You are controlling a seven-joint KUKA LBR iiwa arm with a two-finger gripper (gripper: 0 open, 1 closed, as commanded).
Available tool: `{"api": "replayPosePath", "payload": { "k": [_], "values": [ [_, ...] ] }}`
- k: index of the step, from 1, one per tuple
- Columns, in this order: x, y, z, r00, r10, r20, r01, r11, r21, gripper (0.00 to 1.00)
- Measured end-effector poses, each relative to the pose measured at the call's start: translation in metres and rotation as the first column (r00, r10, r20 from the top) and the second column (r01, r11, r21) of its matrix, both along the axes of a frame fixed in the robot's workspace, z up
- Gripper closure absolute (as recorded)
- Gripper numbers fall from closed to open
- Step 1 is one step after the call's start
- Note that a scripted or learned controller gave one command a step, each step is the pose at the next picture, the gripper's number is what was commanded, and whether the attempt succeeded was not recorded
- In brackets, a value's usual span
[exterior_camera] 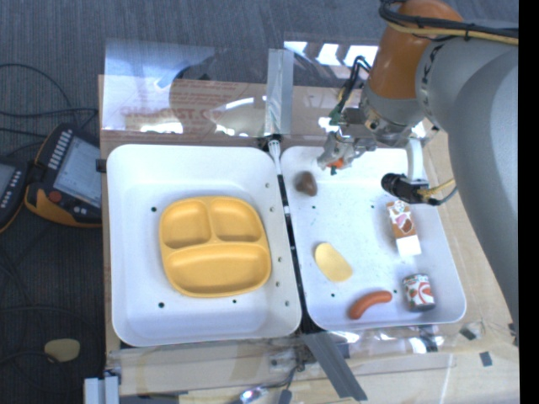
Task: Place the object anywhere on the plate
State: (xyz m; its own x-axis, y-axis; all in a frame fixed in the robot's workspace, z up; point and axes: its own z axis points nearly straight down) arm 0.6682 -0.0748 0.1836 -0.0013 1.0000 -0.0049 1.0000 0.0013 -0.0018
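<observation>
You see a smooth, matt yellow plastic divided plate (216,247) in the glossy white plastic left bin (135,310); the pale wooden table (488,268) looks matt.

plate (216,246) | yellow, three compartments, flat in left bin | object: cannot tell which

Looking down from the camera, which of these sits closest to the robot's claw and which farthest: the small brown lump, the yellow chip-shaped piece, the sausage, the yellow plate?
From the gripper:
1. Brown lump, just beside it, top of the right bin.
2. Yellow chip-shaped piece, mid right bin.
3. Sausage and yellow plate in the left bin: too close to call.
</observation>
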Motion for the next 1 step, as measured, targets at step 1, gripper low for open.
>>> {"api": "replayPosePath", "payload": {
  "k": [1],
  "values": [
    [-0.0604, 0.0545, -0.0005, 1.0, 0.0, -0.001, 0.0, 1.0, 0.003, 1.0]
  ]
}}
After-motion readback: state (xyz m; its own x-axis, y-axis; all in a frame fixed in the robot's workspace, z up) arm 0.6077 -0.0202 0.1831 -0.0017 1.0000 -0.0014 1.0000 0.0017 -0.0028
